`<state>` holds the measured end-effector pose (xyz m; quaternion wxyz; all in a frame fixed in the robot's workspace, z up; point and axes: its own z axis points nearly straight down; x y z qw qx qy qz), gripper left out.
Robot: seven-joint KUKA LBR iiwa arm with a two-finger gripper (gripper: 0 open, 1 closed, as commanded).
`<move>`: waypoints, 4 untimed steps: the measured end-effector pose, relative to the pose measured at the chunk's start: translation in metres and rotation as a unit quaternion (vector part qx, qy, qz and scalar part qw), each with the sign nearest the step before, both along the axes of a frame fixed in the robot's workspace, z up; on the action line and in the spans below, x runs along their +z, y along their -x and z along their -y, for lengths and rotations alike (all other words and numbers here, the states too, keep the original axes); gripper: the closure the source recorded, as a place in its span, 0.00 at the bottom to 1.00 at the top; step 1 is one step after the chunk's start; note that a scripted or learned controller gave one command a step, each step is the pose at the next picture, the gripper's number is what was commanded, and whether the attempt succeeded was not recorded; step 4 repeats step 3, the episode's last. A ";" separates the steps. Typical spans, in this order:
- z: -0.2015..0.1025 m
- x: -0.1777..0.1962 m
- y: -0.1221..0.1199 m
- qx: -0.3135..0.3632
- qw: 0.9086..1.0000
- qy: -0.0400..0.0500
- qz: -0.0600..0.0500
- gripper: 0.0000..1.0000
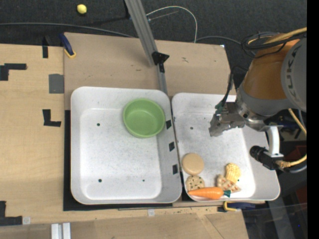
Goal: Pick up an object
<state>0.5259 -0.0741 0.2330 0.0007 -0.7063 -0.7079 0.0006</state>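
The gripper (218,127) hangs over the bare upper part of the right bin (199,106), can't tell how it's set, while the food sits bunched in that bin's near corner: bun (193,163), cookie (194,182), carrot (208,193), corn (232,172); a green bowl (144,117) is in the left bin (89,148).
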 end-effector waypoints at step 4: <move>-0.138 -0.008 -0.074 0.002 1.000 0.000 0.000 1.00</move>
